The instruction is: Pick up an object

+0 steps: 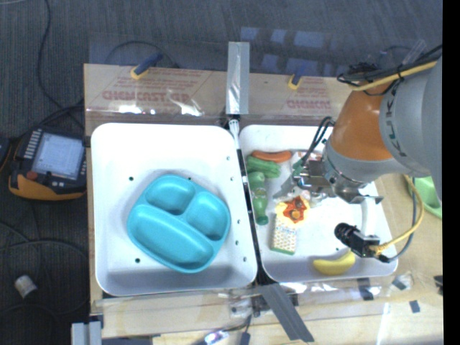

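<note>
Gripper (310,180) low in the right bin (374,261); state of its jaws cannot be told; red-orange toy (295,209) just below it; yellow-green packet (285,238) beneath that; banana (335,264) near the bin's front wall; green vegetables (259,185) along its left wall.

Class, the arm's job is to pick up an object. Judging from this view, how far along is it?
Done: the arm has reached into the right bin, its end effector low over the clutter by the orange-and-red packet. In hand: nothing visibly gripped. Left: grasping and lifting; the banana, green items and the blue tray in the left bin all lie on the bin floors.
</note>
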Controlling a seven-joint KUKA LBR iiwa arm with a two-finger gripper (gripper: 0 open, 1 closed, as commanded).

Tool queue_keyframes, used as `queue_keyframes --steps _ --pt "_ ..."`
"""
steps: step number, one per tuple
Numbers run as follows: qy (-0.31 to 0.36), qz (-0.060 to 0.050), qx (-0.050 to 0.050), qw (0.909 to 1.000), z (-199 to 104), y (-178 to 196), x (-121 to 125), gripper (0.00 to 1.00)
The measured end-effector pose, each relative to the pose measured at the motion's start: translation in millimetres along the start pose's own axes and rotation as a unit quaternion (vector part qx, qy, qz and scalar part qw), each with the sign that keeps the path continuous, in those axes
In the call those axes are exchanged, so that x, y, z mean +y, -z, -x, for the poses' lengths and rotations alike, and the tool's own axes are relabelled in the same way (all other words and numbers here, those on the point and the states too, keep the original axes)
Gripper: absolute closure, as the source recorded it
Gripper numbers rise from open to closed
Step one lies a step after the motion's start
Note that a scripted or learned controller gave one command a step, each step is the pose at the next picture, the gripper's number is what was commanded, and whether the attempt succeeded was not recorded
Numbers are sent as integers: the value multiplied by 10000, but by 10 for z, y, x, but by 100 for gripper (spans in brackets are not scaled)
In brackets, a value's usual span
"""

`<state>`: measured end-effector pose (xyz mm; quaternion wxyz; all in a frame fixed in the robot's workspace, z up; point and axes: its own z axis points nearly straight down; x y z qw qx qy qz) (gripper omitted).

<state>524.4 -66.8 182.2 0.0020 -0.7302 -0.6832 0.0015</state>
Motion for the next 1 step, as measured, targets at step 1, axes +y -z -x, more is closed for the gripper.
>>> queue_keyframes --steps 1 --pt "9 -27 4 10000 -9 73 -8 100"
